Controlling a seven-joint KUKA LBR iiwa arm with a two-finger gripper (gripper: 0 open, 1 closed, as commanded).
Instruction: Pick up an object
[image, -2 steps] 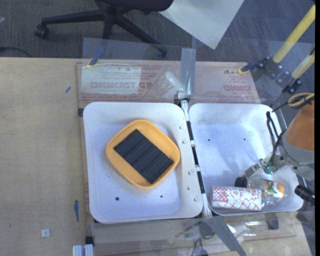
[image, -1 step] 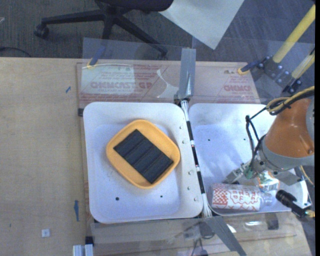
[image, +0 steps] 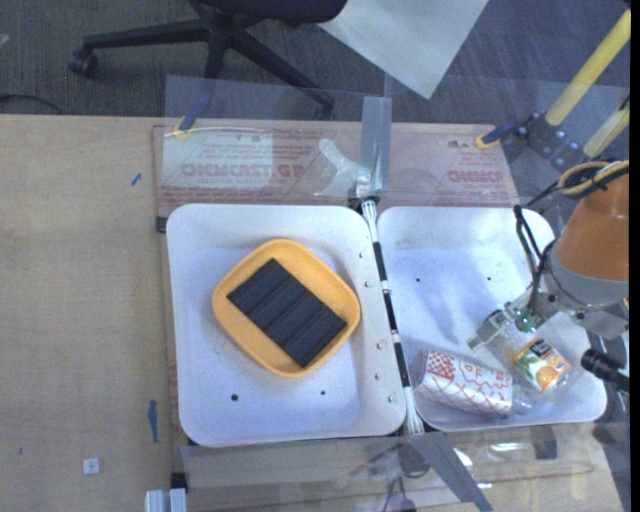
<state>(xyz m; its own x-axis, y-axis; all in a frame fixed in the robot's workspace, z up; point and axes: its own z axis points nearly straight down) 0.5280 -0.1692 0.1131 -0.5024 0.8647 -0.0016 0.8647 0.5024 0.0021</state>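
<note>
I see the gripper (image: 512, 322) low in the right bin (image: 450, 235), just above a small bottle with an orange label (image: 538, 362); I cannot tell its opening. A red-patterned carton (image: 466, 381) lies beside the bottle.

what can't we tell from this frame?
- Gripper: finger state unclear in the camera view; small and blurred among wrist parts.
- Clear bottle: grasp contact unreadable, the gripper overlaps its top.
- Red-and-white packet: print too small to read.
- Arm: cut off by the right edge.
</note>
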